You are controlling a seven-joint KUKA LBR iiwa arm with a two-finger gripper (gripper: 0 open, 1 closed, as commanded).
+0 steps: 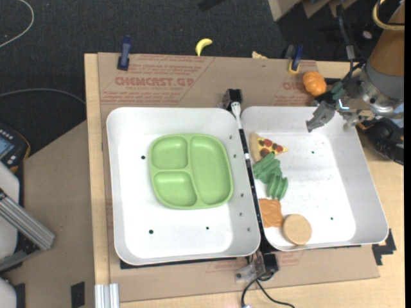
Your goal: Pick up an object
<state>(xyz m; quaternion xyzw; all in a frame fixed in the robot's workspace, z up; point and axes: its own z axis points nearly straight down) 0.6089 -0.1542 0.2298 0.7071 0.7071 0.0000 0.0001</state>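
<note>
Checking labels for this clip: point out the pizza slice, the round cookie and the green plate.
Pizza slice point(267, 147), camera view, middle of its topping.
Cookie point(297, 229), camera view, centre of its top face.
Green plate point(191, 171), camera view, divider where compartments meet.

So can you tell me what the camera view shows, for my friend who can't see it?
A grey robot arm's tool hangs over the top of the right white bin, which has a toy pizza slice, green beans, an orange block and a round tan cookie along its left side. The left white bin has a green divided plate.
</note>
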